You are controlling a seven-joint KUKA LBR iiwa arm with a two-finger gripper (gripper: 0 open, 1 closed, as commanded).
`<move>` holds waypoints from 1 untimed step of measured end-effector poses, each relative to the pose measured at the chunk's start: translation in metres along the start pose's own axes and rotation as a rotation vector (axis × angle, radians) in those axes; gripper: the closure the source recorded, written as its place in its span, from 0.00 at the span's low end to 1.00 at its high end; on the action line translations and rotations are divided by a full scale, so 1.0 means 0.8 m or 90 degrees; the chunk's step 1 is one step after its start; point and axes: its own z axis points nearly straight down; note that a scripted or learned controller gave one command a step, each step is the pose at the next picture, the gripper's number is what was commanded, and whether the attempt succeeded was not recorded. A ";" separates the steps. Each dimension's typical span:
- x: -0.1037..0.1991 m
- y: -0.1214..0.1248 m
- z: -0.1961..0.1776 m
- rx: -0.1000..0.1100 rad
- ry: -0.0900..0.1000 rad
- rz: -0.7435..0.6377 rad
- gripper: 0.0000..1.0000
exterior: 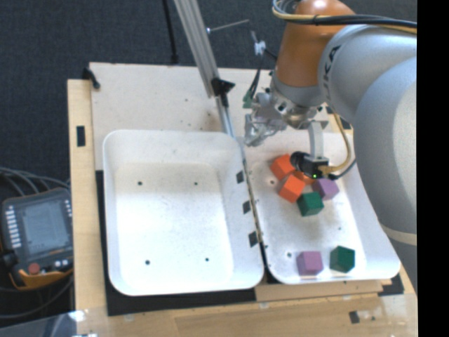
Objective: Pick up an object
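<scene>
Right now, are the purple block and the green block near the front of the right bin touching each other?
Apart. The camera view shows a strip of white bin floor between the purple block and the green block.

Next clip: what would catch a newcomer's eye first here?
The big grey arm with its orange band fills the upper right, its gripper hanging above the far end of the right bin. Below it sit bright blocks: two orange blocks touching a green block and a purple one, plus a purple block and green block near the front edge.
</scene>
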 end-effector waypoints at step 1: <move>0.068 0.006 0.005 0.000 0.000 0.000 1.00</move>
